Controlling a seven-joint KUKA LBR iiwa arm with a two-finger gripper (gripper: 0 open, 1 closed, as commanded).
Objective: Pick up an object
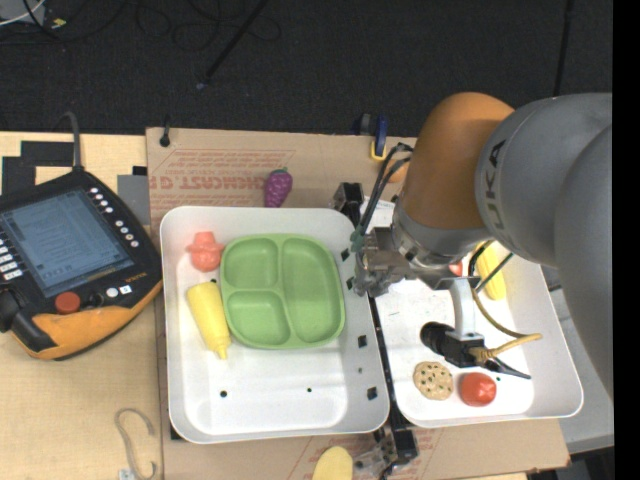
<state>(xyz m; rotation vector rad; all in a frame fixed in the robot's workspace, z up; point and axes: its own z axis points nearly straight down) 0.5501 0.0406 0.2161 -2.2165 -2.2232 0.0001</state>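
Note:
The left bin point(260, 408) holds a green divided plate point(280, 293), a pink-red toy point(204, 252) at its upper left and a yellow toy point(209, 316) beside the plate's left edge. In the right bin point(560, 388) lie a cookie point(433, 379), a red tomato point(477, 388) and a yellow piece point(491, 271) partly hidden by the arm. My gripper point(364, 271) hangs low over the divide between the two bins, just right of the green plate. The bulky wrist covers most of it from above.
A purple toy point(278, 186) rests on the cardboard behind the left bin. A yellow object point(333, 463) sits in front of the bins. A teach pendant point(70, 258) lies on the bench at the left, with a metal hook point(135, 438) nearer the front.

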